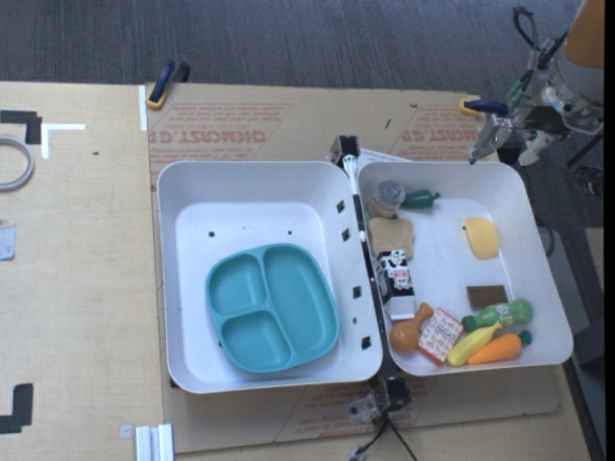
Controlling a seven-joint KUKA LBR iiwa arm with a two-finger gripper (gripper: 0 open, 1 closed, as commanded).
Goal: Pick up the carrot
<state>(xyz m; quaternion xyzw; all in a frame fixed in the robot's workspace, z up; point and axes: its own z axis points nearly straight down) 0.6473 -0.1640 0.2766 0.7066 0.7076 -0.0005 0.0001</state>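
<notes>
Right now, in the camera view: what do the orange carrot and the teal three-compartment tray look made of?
The orange carrot looks like moulded plastic toy food: uniform colour, smooth rounded surface, green stub at one end. Rubber is possible. The teal three-compartment tray looks like rigid plastic with a satin finish: even colour, soft highlights along the moulded dividers. Melamine can't be ruled out.

Lighting even and bright, from overhead. Soft shadows inside the white bins (183,257). Focus adequate at centre; slight softness at upper right of frame.
</notes>
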